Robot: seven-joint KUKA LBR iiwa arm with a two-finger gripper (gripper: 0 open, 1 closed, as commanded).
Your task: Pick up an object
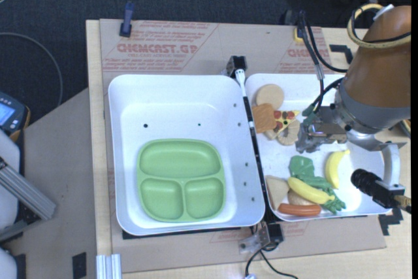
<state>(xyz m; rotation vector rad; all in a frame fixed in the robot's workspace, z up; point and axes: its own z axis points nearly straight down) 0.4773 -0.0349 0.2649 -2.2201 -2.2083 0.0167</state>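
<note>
The right bin (307,83) holds several toy foods. A round tan cookie (269,95) lies at the back, with an orange pizza slice (266,118) just in front of it. Nearer the front are a green leafy piece (301,166), a yellow banana (309,191), a second yellow piece (334,170) and a red hot dog (299,210). My gripper (312,138) hangs low over the middle of this bin, just right of the pizza slice and above the leafy piece. It hides whatever lies beneath it.
The left bin (176,91) carries a green divided plate (181,179). A black bar (248,115) runs between the two bins. My arm, with its orange band (386,29), covers the right bin's far right side. A black cable (312,42) trails behind it.
</note>
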